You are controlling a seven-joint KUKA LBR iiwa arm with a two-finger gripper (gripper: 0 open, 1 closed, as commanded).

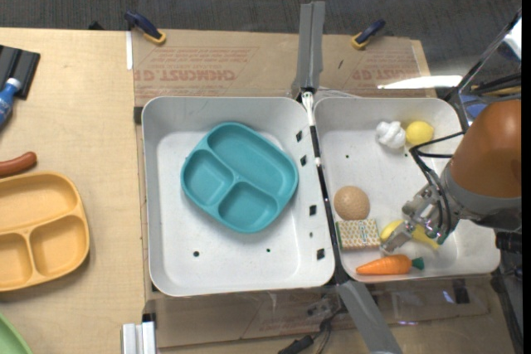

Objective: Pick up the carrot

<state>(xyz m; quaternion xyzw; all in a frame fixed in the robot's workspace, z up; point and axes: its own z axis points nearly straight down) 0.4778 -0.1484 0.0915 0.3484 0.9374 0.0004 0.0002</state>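
The carrot [384, 265], orange with a small green end pointing right, lies flat along the front wall of the right bin [465, 265]. My gripper [412, 228] is low inside this bin, just above and to the right of the carrot, over a yellow object [390, 231] that it partly hides. Nothing shows the carrot being held; it rests on the bin floor, apart from the gripper.
A patterned small box [358, 234] and a brown ball [352, 202] sit left of the gripper. A white lump [388, 133] and a yellow lemon [420, 132] lie at the bin's back. The left bin [166, 261] holds a teal divided plate [240, 177].
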